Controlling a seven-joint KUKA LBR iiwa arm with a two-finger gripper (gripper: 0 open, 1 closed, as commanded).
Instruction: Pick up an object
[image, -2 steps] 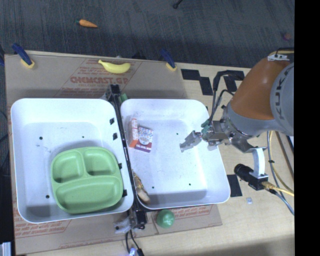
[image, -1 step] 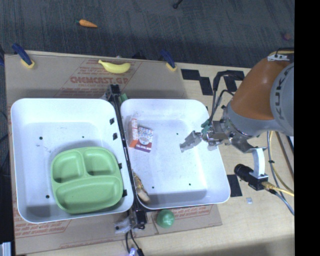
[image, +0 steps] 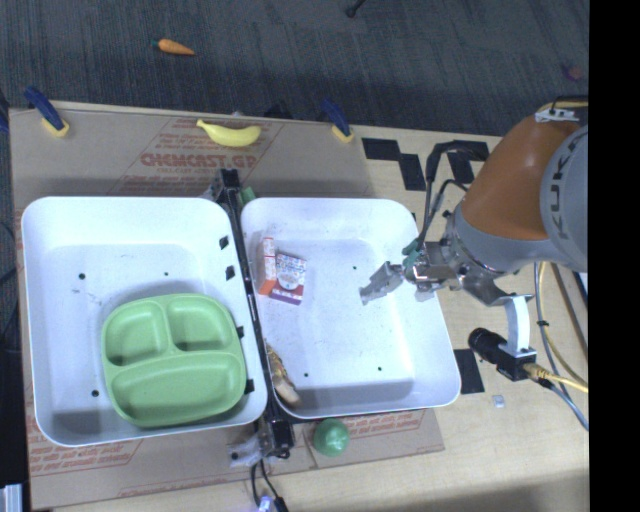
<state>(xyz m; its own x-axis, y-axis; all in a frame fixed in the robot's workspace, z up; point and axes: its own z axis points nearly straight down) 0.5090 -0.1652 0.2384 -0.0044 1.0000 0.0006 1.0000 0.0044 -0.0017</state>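
My gripper (image: 380, 284) hangs over the right part of the right bin (image: 430, 372), above bare white floor, and nothing shows in it. A small red-and-white packet (image: 281, 273) lies flat in that bin near its left wall, well to the gripper's left. A tan, lumpy object (image: 281, 381) rests in the bin's near-left corner. The left bin (image: 40, 300) holds a green divided plate (image: 175, 357).
A black divider (image: 243, 290) runs between the two bins. Outside them, a green ball (image: 330, 436) sits on the cardboard by the right bin's front edge, a yellow banana (image: 230, 131) lies behind the bins, and blue clamps (image: 47, 111) pin the cardboard.
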